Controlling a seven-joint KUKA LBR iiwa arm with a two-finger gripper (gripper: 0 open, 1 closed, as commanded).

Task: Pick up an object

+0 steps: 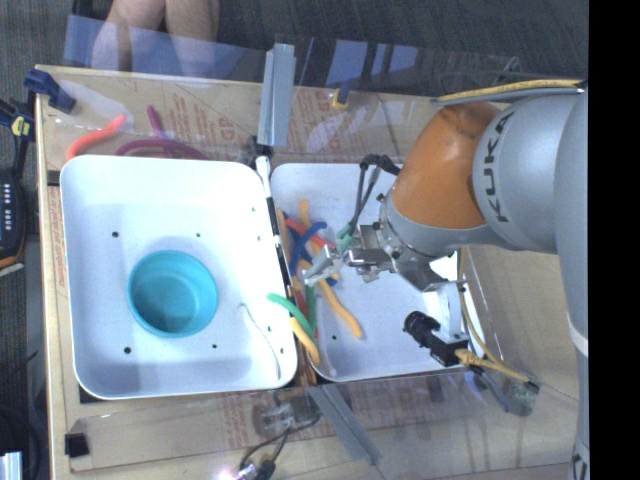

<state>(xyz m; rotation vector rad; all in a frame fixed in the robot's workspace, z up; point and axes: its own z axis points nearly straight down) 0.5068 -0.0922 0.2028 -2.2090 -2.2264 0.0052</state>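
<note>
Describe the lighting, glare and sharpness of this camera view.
Camera view: bright, even light washes out the left bin; the blue bowl casts a soft shadow; pale glare streaks the clear panel at the top; the gripper and the coloured pieces beside it look slightly soft.

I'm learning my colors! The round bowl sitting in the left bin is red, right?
Not quite. The camera view shows the round bowl in the left bin is blue, a light turquoise blue, not red. It does sit in the left bin.
</note>
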